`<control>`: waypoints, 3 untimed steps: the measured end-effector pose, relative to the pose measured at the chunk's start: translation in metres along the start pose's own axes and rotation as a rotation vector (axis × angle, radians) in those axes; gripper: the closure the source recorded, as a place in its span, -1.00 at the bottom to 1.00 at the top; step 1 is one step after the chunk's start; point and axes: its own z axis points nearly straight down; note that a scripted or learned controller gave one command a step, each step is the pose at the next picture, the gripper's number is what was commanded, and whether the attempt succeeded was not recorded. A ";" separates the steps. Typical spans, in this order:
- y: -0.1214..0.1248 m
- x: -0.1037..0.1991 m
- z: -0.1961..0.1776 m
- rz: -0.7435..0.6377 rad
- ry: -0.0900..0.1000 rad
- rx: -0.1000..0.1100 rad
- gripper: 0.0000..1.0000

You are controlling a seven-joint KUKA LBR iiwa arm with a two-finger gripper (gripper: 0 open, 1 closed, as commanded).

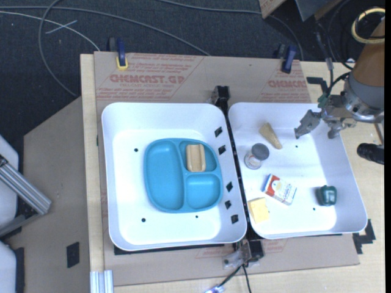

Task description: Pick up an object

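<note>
Grey arm [365, 90] – orange band (above wrist), dark jaws

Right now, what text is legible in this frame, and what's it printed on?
"CHEMCAST GP": red print, repeated, on the brown protective sheet covering the board behind the left bin.
The same red print behind the right bin: too faint to read fully.
Small red and white packet in the right bin: printing too small to read.
</note>
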 end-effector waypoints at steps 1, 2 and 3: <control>0.003 0.001 -0.009 -0.004 -0.003 -0.015 -1.00; 0.000 0.007 0.035 -0.004 -0.002 -0.011 -1.00; -0.010 0.009 0.092 -0.003 -0.001 -0.009 -1.00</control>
